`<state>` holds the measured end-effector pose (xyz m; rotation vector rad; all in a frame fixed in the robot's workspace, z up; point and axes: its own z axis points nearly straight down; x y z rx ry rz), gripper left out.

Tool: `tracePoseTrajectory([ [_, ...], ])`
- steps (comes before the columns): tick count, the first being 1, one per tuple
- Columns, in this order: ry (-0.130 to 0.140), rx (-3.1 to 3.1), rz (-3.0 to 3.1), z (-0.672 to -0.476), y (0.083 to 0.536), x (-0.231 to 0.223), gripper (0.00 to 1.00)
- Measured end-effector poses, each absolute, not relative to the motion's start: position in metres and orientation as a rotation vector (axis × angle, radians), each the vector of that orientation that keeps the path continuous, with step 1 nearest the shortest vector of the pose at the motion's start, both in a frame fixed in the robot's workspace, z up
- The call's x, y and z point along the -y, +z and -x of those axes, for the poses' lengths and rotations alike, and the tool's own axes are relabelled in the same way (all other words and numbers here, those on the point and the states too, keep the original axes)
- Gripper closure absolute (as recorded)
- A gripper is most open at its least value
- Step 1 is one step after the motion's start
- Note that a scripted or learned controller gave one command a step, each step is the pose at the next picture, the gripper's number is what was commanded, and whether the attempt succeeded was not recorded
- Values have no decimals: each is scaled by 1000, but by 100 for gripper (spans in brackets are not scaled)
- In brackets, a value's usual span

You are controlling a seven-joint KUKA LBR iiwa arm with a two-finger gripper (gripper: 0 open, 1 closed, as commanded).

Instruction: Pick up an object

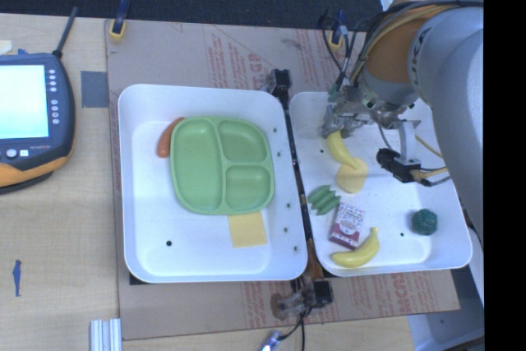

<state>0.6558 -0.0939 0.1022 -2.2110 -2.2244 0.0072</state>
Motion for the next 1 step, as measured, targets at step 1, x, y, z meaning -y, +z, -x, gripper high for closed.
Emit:
tracePoseTrajectory([
  [1, 2, 2224, 2214, -602, 193, 45, 100],
])
